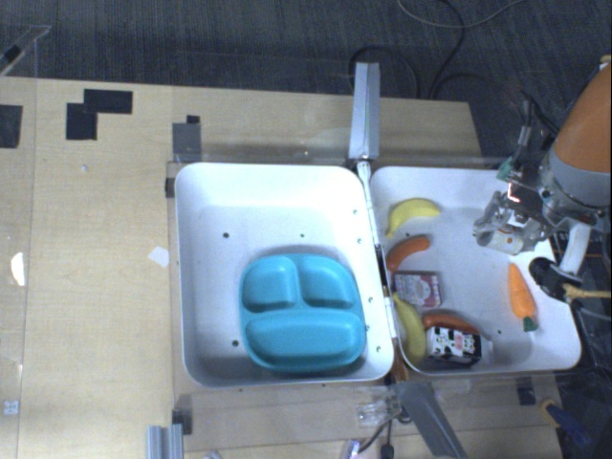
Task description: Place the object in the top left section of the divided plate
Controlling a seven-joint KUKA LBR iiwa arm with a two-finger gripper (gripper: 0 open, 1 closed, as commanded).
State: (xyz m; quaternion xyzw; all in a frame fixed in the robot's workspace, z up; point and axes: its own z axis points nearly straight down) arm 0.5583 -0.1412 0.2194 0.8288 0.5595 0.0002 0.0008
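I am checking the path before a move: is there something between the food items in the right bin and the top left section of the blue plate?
Only the raised rims where both white bins meet; the blue divided plate's top left section looks bare.

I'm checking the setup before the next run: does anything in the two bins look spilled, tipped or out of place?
Nothing stands out. The blue divided plate lies flat in the left bin, its sections bare. The right bin holds loose toy food: bananas, sausage, carrot, small packets. The gripper hovers above them.
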